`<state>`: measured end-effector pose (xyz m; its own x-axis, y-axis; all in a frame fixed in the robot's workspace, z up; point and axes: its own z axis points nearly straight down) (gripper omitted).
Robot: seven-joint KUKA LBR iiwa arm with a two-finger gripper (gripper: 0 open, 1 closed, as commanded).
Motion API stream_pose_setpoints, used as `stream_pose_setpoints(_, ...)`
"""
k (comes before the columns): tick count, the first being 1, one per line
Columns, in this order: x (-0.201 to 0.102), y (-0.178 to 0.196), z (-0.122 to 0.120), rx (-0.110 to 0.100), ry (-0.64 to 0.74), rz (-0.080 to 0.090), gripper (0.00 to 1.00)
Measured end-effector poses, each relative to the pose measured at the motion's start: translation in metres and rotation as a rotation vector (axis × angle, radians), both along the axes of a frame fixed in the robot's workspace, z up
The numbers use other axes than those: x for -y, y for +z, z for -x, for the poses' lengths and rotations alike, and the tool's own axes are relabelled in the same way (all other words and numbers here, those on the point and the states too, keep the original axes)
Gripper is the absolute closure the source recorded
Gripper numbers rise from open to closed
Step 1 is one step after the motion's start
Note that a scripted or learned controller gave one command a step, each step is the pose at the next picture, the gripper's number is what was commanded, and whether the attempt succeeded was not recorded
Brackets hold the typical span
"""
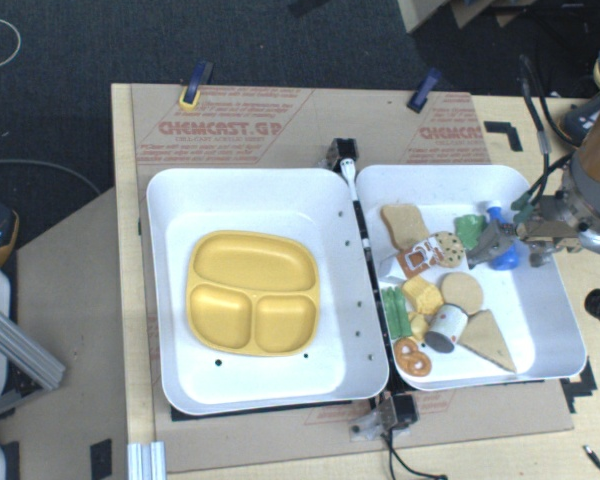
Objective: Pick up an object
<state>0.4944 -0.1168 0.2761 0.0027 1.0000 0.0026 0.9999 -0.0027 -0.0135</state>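
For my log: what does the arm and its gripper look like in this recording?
At the view's right edge the arm shows as a rounded grey body. The gripper is dark metal mounted on a tan, boxy bracket, and thin black cables loop down to it from above.

dark blue-grey carpet floor (130, 28) lay around the bench, pale wooden benchtop (280, 118) carried red printed lettering, blue clamps (194, 83) gripped its far edge, thin cables (0, 43) trailed across carpet
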Motion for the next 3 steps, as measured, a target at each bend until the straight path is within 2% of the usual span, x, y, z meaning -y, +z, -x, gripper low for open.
stream_pose_setpoints(1,0.000,0.006,-0.002,0.012,0.002,0.002,0.00)
stream_pose_setpoints(2,0.000,-0.041,0.006,0.007,0.002,0.001,0.00)
stream_pose_setpoints(3,0.005,-0.094,-0.002,0.006,0.002,0.000,0.00)
